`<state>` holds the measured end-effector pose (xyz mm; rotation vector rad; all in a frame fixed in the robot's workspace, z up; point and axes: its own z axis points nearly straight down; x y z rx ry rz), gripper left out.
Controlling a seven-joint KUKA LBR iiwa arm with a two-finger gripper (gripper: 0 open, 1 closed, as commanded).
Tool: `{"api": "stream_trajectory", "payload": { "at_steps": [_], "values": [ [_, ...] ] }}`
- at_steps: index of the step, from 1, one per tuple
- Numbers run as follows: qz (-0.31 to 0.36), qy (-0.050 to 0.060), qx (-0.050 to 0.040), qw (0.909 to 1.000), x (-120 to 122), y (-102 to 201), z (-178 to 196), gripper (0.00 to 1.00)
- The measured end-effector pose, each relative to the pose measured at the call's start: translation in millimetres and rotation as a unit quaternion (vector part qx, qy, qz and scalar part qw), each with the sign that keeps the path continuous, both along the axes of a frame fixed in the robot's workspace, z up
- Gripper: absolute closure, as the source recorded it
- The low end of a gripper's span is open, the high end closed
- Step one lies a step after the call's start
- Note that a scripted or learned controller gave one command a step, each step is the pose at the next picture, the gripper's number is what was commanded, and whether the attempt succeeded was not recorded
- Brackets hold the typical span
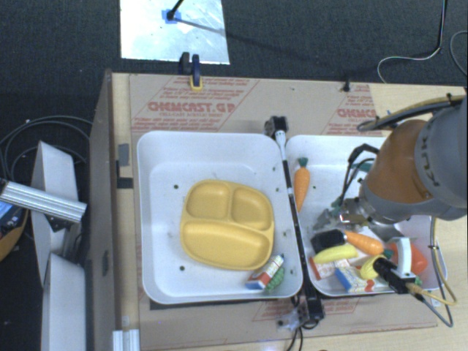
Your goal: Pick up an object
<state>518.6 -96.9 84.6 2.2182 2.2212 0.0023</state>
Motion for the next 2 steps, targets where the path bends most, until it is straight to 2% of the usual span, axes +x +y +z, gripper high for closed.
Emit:
{"api": "stream_trajectory", "payload": {
  "at_steps": [1, 2],
  "values": [
    [0.000, -0.001, 0.0001, 1.0000, 1.1, 0.2, 10.4, 1.00],
    [0.001, -0.001, 0.0001, 1.0000, 1.0, 0.1, 10.4, 0.00]
  ]
}}
